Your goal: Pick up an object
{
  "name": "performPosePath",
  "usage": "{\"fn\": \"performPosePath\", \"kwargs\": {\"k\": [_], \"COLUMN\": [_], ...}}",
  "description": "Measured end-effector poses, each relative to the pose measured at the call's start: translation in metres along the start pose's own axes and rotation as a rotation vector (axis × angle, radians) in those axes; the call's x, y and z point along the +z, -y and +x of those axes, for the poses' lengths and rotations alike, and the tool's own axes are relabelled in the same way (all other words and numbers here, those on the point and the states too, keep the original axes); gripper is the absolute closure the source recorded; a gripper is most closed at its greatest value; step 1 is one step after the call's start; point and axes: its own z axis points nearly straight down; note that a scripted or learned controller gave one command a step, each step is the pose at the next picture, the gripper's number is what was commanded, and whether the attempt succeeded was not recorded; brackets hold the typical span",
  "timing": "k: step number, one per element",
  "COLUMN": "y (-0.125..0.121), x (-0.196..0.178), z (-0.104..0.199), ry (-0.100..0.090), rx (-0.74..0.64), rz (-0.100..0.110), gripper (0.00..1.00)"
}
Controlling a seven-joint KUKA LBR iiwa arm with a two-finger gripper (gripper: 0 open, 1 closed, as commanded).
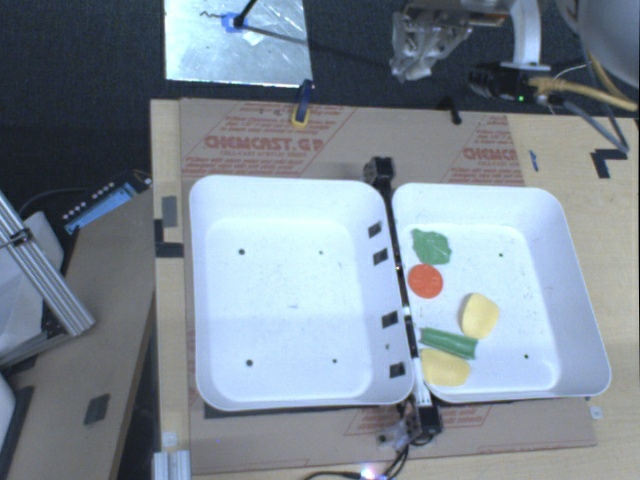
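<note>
The right bin holds several small objects near its left side. A green leafy piece lies highest, with a round red-orange piece just below it. A yellow piece sits to the right of those. A green pod lies over a second yellow piece at the bin's front left corner. My gripper hangs high at the top of the view, beyond the bins' far edge and well apart from all the objects. Nothing shows between its tips.
The left bin sits beside the right one, with black clips along the shared rim. Both rest on a cardboard sheet. A shiny metal plate lies at the back left, and cables run at the back right.
</note>
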Motion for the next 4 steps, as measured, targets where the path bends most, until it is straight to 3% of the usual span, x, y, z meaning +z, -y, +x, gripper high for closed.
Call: {"fn": "performPosePath", "kwargs": {"k": [2,4], "y": [-0.001,0.082], "x": [-0.067,-0.067], "z": [0.058,0.102], "ry": [0.0,-0.001], "rx": [0.002,0.0], "rz": [0.002,0.006], "gripper": [1.0,1.0]}}
